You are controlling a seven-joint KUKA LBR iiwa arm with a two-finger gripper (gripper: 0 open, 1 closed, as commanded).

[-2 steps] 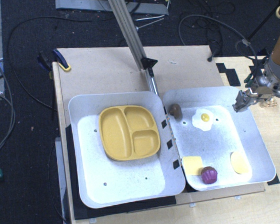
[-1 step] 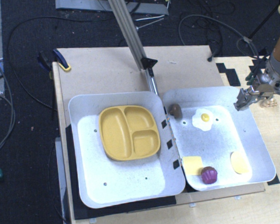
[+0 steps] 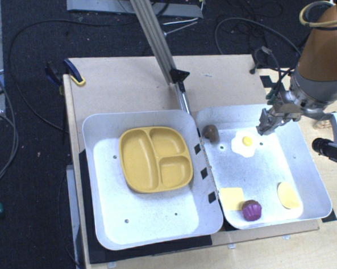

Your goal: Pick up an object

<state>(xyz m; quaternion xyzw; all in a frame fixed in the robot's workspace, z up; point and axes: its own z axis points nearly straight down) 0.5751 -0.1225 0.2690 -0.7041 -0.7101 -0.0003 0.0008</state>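
In the right bin (image 3: 296, 169) lie a fried egg toy (image 3: 244, 144), a brown roundish piece (image 3: 211, 133), a yellow square slice (image 3: 231, 199), a purple lumpy piece (image 3: 252, 210) and a yellow oval piece (image 3: 288, 195). My gripper (image 3: 266, 125) hangs over the bin's back right part, just right of the fried egg and slightly above it. Nothing shows between its dark fingers.
The left bin (image 3: 105, 220) holds a yellow divided plate (image 3: 156, 158). A metal pole (image 3: 158, 38) slants down to the seam between the bins. The arm's grey body and orange band (image 3: 318, 53) stand over the bench's right edge.
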